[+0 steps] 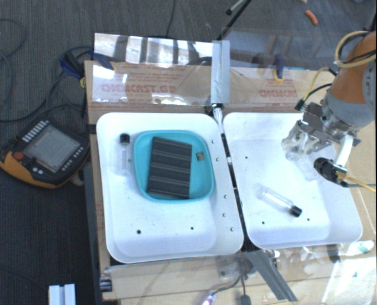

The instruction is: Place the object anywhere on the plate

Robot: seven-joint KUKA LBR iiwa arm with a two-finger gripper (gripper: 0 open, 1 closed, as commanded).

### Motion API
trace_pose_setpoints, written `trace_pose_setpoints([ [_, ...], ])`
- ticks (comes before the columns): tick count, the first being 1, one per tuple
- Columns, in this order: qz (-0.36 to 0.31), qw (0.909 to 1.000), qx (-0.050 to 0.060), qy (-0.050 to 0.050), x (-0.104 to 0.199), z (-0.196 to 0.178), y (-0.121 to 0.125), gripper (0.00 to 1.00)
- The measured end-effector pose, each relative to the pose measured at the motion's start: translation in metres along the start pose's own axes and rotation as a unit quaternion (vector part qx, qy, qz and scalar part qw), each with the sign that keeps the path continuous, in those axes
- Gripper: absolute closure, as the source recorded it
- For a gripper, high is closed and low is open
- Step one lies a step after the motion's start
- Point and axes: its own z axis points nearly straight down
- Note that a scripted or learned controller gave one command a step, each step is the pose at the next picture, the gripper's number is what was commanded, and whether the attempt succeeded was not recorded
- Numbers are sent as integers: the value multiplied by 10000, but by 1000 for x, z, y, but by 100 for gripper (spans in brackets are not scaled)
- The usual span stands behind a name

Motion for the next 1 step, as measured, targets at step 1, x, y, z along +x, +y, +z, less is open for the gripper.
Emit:
trace_pose_setpoints([
  [1, 0, 10000, -2, 0, 0, 0, 0, 0],
])
